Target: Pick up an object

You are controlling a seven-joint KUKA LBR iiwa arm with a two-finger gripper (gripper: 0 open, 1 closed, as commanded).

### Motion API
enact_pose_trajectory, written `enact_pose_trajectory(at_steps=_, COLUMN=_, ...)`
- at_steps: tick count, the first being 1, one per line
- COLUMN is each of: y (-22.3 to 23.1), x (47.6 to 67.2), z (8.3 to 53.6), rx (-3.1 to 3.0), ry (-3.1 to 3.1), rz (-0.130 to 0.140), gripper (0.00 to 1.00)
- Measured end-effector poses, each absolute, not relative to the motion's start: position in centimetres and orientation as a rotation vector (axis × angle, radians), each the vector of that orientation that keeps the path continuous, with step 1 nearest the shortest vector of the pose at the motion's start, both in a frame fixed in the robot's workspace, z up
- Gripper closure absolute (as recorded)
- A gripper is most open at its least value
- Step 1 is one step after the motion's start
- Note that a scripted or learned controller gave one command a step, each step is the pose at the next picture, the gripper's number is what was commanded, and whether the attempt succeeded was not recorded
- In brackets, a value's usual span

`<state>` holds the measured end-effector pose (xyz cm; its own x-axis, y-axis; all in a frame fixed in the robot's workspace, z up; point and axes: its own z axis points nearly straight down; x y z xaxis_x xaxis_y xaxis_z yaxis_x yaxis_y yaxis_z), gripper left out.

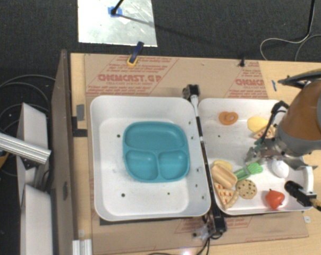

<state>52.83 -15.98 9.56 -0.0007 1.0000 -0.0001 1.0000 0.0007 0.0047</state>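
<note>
The right bin (213,122) holds several toy foods. An orange pretzel (228,118) and a yellow piece (258,124) lie near its far side. Along the near side are a hot dog (224,174), a green piece (249,170), a round cookie (246,188), a waffle-like slice (226,196), a red tomato (275,198) and a white egg-like piece (280,168). My gripper (258,152) hangs low over the middle of this bin, just above the green piece and left of the white piece. Nothing can be seen held in it.
The left bin (104,142) holds a teal divided plate (155,151). A black bar (199,137) runs along the seam between the two bins. The arm's grey and orange body (308,124) covers the right bin's right side.
</note>
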Motion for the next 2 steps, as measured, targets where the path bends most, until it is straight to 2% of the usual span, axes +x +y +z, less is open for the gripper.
enact_pose_trajectory(at_steps=1, y=-11.8, x=56.7, z=15.8, rx=2.206, ry=2.227, rz=0.01, gripper=1.0)
enact_pose_trajectory(at_steps=2, y=-5.1, x=55.7, z=18.6, rx=2.209, ry=2.233, rz=0.006, gripper=1.0)
